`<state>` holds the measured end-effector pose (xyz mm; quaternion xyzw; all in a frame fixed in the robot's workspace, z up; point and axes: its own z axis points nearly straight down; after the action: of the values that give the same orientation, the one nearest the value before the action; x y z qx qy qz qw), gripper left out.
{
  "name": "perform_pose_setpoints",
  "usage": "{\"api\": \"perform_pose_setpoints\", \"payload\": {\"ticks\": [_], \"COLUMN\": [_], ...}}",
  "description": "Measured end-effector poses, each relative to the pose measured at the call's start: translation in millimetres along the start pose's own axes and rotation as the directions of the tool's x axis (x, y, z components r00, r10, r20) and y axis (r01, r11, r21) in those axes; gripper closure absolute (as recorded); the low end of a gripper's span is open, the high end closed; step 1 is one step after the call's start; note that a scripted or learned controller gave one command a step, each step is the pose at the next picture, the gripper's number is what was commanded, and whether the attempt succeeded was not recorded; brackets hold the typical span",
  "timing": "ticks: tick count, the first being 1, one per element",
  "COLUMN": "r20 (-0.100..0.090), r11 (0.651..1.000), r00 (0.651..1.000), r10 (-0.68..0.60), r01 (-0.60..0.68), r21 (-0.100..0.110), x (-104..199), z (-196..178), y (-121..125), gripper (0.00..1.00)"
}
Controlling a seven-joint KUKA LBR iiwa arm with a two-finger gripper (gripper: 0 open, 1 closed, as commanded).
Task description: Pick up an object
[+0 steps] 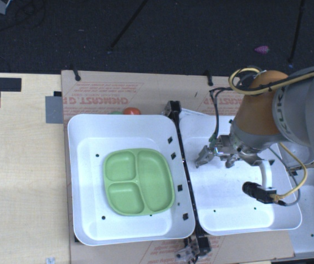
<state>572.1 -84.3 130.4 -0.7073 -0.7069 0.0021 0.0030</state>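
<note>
While arm hangs over rt bin (289, 219), tool (218, 154) state unclear; green divided plate (139, 181) in lt bin (85, 142).

Robotics lab bench, two white bins (85, 147) clamped side by side on printed cardboard (99, 95), grey and orange arm (278, 114) reaching from right, loose cables (14, 4) on dark floor beyond

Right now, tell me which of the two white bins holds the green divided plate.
The left bin holds the green divided plate. The right bin has the gripper over it instead.
</note>
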Motion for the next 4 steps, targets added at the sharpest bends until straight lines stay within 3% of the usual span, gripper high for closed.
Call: {"api": "perform_pose_setpoints", "payload": {"ticks": [1, 2, 4], "r20": [0.000, 0.000, 0.001], "r11": [1.000, 1.000, 1.000], "r00": [1.000, 1.000, 1.000], "r10": [0.001, 0.007, 0.002], "r01": [-0.001, -0.007, -0.002], "r21": [-0.002, -0.004, -0.008], "x": [1, 0, -6], "z": [45, 32, -67], "y": [0, 0, -6], "gripper": [0.00, 1.00, 1.00]}}
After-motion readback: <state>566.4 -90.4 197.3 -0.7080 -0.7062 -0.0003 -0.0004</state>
